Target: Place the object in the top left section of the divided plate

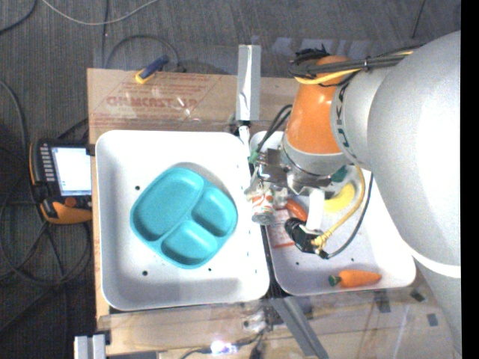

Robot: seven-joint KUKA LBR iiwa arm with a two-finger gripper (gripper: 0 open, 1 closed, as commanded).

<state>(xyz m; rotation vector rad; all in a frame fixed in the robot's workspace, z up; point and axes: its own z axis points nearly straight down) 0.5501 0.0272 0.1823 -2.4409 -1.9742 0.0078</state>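
Two bins | left: teal divided plate point(185, 215) | right: carrot point(355, 279) | claw point(263, 200) state unclear

The plate point(185, 215) before me is turquoise, rounded, split into three sections, all bare. It lies flat and turned at a slant in the middle of the left bin point(112, 275). A carrot point(355, 279) lies in the right bin's near corner.
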